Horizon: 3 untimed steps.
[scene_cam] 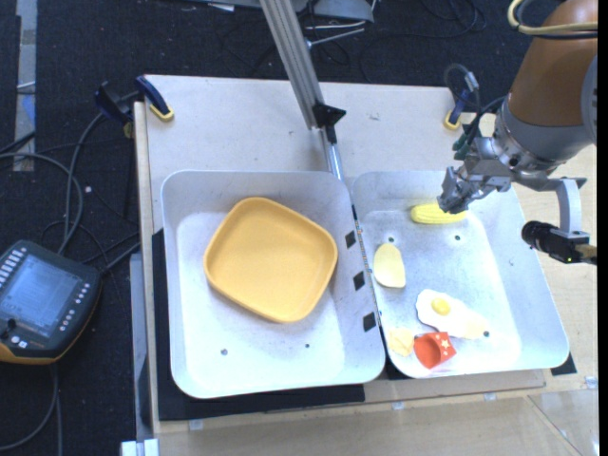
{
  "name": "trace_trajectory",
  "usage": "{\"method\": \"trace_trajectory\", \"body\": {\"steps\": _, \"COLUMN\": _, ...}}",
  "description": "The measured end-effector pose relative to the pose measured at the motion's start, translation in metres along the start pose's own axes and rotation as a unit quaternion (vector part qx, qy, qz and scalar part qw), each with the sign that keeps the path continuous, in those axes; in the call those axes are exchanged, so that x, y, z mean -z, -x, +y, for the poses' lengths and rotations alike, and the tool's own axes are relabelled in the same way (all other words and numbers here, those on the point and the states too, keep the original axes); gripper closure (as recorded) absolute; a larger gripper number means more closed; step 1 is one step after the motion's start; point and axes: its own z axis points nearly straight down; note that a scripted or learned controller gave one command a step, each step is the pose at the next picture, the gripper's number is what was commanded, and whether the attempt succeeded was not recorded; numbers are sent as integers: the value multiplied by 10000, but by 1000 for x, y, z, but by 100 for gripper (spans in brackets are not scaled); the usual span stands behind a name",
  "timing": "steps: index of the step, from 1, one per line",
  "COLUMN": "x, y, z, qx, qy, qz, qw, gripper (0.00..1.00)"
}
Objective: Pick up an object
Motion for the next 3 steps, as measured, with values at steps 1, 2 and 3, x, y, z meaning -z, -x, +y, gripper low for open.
{"method": "trace_trajectory", "body": {"steps": 1, "x": -14, "y": -43, "z": -11, "qx": -2, "qy": -6, "qz": -2, "qw": 10000, "gripper": 100}}
{"method": "trace_trajectory", "body": {"steps": 2, "x": -23, "y": -104, "z": -13, "qx": 6, "qy": -5, "qz": 0, "qw": 10000, "gripper": 100}}
{"method": "trace_trajectory", "body": {"steps": 3, "x": -30, "y": -153, "z": -13, "qx": 1, "qy": -5, "qz": -2, "qw": 10000, "gripper": 100}}
